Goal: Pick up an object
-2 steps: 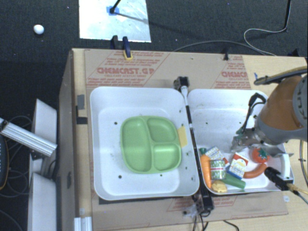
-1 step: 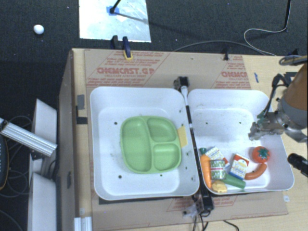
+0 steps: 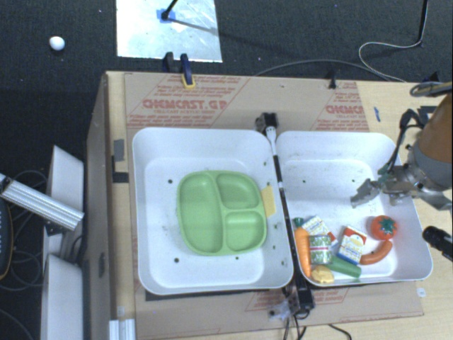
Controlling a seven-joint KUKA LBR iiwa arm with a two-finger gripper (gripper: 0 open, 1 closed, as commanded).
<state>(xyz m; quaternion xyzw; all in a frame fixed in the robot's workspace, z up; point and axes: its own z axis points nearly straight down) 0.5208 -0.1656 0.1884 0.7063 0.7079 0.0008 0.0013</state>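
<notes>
Several toy foods lie at the front of the right bin [image 3: 333,154]: an orange carrot [image 3: 302,249], a red tomato [image 3: 383,227], a red sausage [image 3: 376,253], small printed cartons [image 3: 352,244], a green cucumber [image 3: 345,267] and a yellow piece [image 3: 322,275]. My gripper [image 3: 376,193] hangs over the right side of this bin, just behind the tomato and apart from it. Its fingers are spread open with nothing between them.
The left bin [image 3: 159,154] holds a green divided plate [image 3: 221,212], with a small yellow piece [image 3: 268,200] beside its right rim. A black-and-white rod [image 3: 274,158] runs along the seam between the bins. Cables trail behind the bench.
</notes>
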